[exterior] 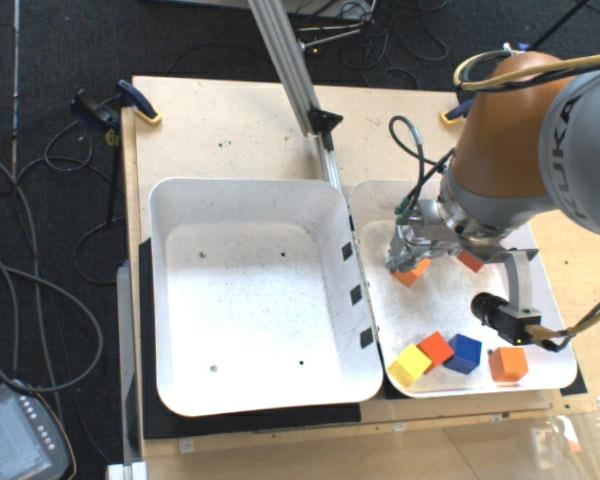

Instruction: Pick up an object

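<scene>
A robotics lab: plywood bench (pixel 230 128); loose cables (pixel 40 168) on dark carpet (pixel 50 28).

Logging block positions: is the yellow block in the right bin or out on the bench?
In. The yellow block lies inside the right bin, at its near-left corner beside an orange block.

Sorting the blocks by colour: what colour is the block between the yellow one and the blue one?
Orange, a small block in the right bin, clearest in the camera view.

small orange block (pixel 408 275) in the right bin, upper middle, tilted a bit, partly hidden
</scene>
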You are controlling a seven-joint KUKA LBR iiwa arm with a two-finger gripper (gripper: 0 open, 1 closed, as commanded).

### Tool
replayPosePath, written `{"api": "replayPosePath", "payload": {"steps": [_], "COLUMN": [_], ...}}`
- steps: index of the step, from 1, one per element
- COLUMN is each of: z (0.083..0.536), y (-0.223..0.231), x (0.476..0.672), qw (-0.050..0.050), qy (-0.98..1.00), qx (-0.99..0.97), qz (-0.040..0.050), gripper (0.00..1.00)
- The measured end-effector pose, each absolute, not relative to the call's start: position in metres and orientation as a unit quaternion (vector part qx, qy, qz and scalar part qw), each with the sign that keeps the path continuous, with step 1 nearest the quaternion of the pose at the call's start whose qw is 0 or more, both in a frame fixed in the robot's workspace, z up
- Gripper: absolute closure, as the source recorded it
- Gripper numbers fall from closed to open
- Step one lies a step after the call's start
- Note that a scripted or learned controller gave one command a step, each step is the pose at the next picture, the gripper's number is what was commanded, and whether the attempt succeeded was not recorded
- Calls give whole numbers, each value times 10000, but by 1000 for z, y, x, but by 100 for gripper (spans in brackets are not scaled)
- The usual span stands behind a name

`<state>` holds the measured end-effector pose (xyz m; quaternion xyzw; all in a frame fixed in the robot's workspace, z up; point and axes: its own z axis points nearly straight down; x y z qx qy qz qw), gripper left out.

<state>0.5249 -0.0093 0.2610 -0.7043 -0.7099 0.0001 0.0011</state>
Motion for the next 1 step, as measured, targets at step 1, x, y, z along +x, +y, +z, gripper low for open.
{"api": "replayPosePath", "payload": {"steps": [1], "z": [246], "y": [38], "x": [524], "qw": [15], "qy": [-7097], "qx": [-7045], "qz": [6], "gripper": [100]}}
